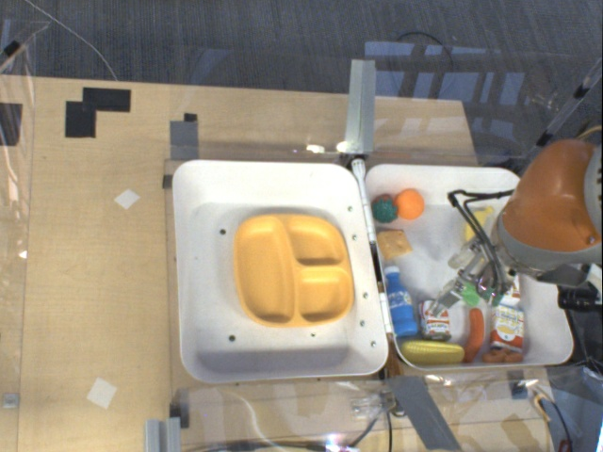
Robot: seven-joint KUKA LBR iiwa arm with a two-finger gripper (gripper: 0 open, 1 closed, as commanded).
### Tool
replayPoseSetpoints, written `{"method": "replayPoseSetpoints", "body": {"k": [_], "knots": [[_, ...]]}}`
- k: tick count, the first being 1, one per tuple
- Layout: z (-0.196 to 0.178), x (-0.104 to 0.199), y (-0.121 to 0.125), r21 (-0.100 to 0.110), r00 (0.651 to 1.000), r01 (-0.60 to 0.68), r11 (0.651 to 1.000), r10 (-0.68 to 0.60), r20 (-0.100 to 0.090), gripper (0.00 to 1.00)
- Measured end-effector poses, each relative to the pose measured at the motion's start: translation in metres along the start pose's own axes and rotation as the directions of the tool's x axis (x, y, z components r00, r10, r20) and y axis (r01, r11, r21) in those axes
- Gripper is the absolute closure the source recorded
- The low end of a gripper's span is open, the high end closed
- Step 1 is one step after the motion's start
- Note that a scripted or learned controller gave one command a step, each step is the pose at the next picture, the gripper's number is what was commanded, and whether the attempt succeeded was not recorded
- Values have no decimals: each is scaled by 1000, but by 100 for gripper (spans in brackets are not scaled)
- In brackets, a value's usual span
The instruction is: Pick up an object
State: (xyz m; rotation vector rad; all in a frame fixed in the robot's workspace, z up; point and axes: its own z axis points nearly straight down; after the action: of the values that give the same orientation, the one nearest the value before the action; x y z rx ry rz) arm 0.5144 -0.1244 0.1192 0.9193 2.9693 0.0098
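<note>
While the claw [464, 288] hangs low over the right bin [542, 354], its fingers look slightly spread with nothing between them. Nearest thing is the small red-and-white carton [435, 322], just beside the tips toward the bin's front edge. A red sausage [474, 333] lies next to it, long axis running front to back. A blue bottle [401, 307] sits by the left wall.
</note>
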Motion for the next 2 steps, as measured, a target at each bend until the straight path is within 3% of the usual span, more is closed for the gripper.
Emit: {"method": "replayPoseSetpoints", "body": {"k": [1,2], "knots": [[35,-77,76,10,994,-109,994,109,-18,0],[35,-111,96,23,986,-164,986,164,-30,0]]}}
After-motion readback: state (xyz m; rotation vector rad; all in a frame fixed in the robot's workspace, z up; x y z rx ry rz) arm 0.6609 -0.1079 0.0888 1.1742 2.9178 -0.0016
